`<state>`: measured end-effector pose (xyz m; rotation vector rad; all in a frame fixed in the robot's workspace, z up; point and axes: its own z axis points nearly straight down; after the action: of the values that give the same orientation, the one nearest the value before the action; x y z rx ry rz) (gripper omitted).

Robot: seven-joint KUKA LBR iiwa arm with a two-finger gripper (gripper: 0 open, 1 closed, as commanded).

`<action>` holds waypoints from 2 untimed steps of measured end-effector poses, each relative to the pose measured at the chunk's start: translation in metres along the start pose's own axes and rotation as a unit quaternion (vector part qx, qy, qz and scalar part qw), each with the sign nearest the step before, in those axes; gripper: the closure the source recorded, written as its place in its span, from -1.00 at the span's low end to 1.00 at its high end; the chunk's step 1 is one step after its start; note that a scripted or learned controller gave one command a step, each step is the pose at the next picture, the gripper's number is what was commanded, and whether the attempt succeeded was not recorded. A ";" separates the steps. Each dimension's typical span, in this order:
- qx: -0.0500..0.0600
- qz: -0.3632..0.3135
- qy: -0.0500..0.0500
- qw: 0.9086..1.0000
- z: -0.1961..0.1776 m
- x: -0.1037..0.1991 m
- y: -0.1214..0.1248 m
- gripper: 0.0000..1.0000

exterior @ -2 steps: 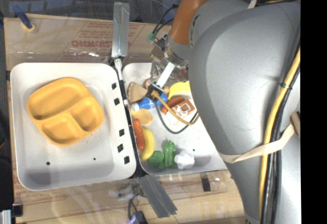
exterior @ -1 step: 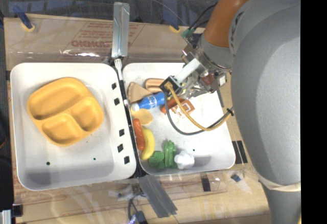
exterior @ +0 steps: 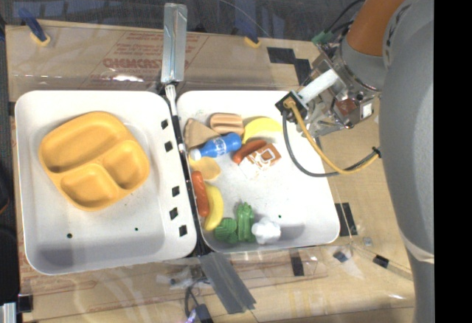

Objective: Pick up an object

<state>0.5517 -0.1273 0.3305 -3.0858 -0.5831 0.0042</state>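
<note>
While the arm hangs over the right bin's (exterior: pixel 324 211) far right corner, nothing has been lifted — the pick is, by my reading, not yet begun.

Near to far, all placed against the right bin. At its near wall: a green leafy plastic piece (exterior: pixel 237 226) touching a small white lumpy item (exterior: pixel 267 231). Just left of those, a yellow banana (exterior: pixel 214 209), smooth and curved, lying along a thin red-orange stick shape (exterior: pixel 200 192) by the bin's left wall. Mid-bin: a blue bottle (exterior: pixel 220 146), glossy, on its side; to its right a red-and-white boxy item (exterior: pixel 259 156). Toward the far wall: a tan bun or hot-dog shape (exterior: pixel 226 122) and a rounded yellow piece (exterior: pixel 261 127).

Left of the right bin, the left bin (exterior: pixel 29 167) holds an orange divided tray (exterior: pixel 94 159), matte moulded plastic with rounded corners.

Gripper (exterior: pixel 333 106) sits above the far right rim, wrapped in cables and a yellow hose (exterior: pixel 324 161). Open or closed — cannot tell.

Remaining: descend, close on one item, raise it.
</note>
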 end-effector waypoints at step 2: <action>0.001 -0.044 0.000 0.999 0.026 -0.052 0.061 1.00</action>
<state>0.5254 -0.2030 0.3044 -3.0549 -0.7178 0.0052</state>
